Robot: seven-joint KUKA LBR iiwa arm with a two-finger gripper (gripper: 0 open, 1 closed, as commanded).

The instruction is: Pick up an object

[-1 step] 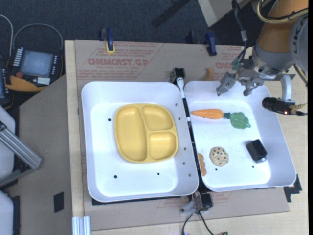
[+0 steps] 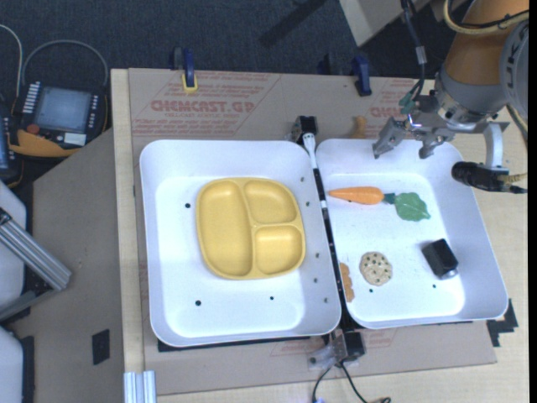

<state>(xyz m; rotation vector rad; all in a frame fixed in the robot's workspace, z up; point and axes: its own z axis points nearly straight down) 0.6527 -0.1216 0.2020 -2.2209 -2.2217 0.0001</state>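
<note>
The right bin [image 2: 470, 305] holds a toy carrot [image 2: 356, 196] with a green leafy top [image 2: 411, 206] near its back, a chocolate-chip cookie [image 2: 376, 268] near the front and a small black block [image 2: 440, 258] to the right. My gripper [image 2: 408, 145] hangs above the bin's back edge, well behind the carrot's leaf, open with nothing between its fingers.
The left bin [image 2: 168, 250] bears a yellow divided plate [image 2: 250, 227]. A small orange-brown piece [image 2: 346, 281] lies at the right bin's left wall. Blue clamps [image 2: 188, 68] hold the cardboard sheet at the back. A handheld pendant [image 2: 60, 112] sits far left.
</note>
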